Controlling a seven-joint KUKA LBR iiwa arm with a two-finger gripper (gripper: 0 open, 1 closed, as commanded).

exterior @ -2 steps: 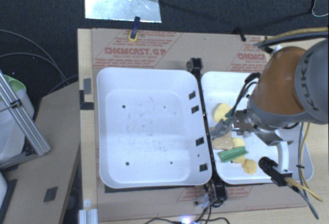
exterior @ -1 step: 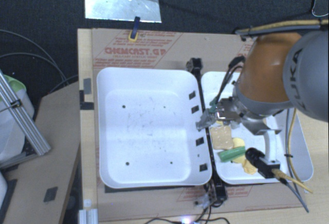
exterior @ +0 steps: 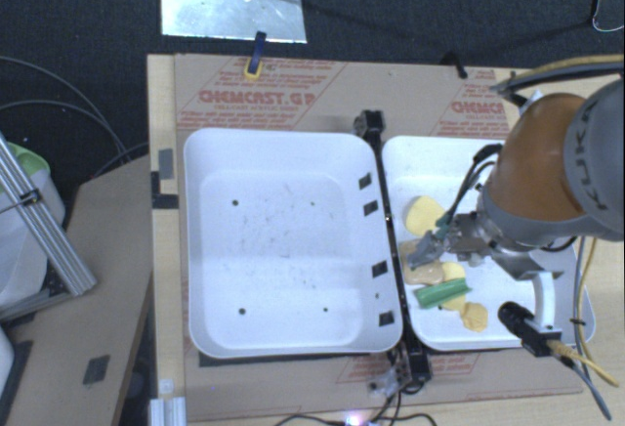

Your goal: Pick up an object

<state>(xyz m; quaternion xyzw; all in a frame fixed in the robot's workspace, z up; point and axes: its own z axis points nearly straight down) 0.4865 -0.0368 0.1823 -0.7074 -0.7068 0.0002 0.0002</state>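
Reaching in from the right, the grey arm with its orange band hangs over the right bin, and its claw sits low among a small heap of objects near that bin's left wall. A pale yellow round piece lies just beyond the claw, toward the far side of the bin, close enough that they may be touching. A tan flat piece lies right under or beside the claw tips, with a small yellow piece next to it. A green stick-like object lies just nearer the camera, and a yellowish lump rests beyond that, by the bin's near rim. Whether the claw is spread or closed cannot be told at this angle, nor whether anything sits between its fingers. The left bin stands alongside on the worktop, the two rims meeting at a black divider.
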